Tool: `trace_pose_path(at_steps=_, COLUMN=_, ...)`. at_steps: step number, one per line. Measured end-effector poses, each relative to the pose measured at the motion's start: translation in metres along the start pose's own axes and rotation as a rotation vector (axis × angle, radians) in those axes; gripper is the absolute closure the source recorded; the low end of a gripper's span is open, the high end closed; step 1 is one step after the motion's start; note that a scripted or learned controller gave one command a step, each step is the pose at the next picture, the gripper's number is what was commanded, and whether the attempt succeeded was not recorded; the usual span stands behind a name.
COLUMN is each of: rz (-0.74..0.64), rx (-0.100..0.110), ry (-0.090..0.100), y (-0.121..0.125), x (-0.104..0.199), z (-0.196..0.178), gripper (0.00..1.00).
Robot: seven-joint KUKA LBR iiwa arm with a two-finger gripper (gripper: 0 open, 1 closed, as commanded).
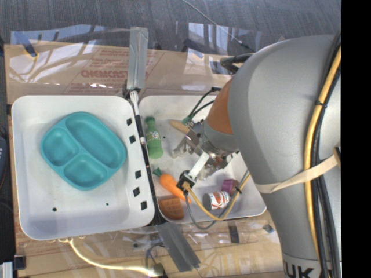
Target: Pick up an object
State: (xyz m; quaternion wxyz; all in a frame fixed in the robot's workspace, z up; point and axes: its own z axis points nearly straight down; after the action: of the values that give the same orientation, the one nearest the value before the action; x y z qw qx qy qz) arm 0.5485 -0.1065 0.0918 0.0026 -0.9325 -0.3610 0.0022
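The claw [179, 149] hangs low in the right bin [174, 100], near its middle, and the arm's grey bulk covers the bin's right part. I cannot tell from this view whether the claw is open or closed, and nothing shows as gripped in it.

The things to choose from all lie in this bin:
- A green bottle [152, 139] lies along the left wall, just left of the claw.
- A tan piece [178, 125] lies just above the claw.
- A carrot [168, 183] lies below it, toward the near wall.
- A brown piece [172, 207] sits in the near left corner.
- A can [218, 200] and a small purple thing [229, 185] lie by the near wall, further right.

The left bin [23, 172] holds a teal plate [84, 149], well apart from the claw.

The step in hand looks like settling on one target and coming down over it. The bottle seems nearest, but it hugs the wall, which leaves little room on that side. The carrot lies freer. To do it well, centre the claw over one thing alone and turn it to close across the short side. Then go down far enough to get round the body and lift straight up, so nothing nearby is dragged
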Motion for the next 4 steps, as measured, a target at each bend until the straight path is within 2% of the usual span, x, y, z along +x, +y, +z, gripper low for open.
trace_pose_path(at_steps=1, rz=0.449, rx=0.000, ry=0.000, y=0.027, x=0.037, z=-0.007, gripper=0.00)
trace_pose_path(at_steps=2, rz=0.437, rx=0.009, ry=-0.005, y=0.024, x=0.040, z=-0.015, gripper=1.00)
trace_pose_path(at_steps=3, rz=0.421, rx=-0.006, ry=0.007, y=0.067, x=0.051, z=-0.116, gripper=1.00)
trace_pose_path(at_steps=4, rz=0.439, rx=0.000, ry=0.001, y=0.072, x=-0.004, z=-0.135, gripper=1.00)
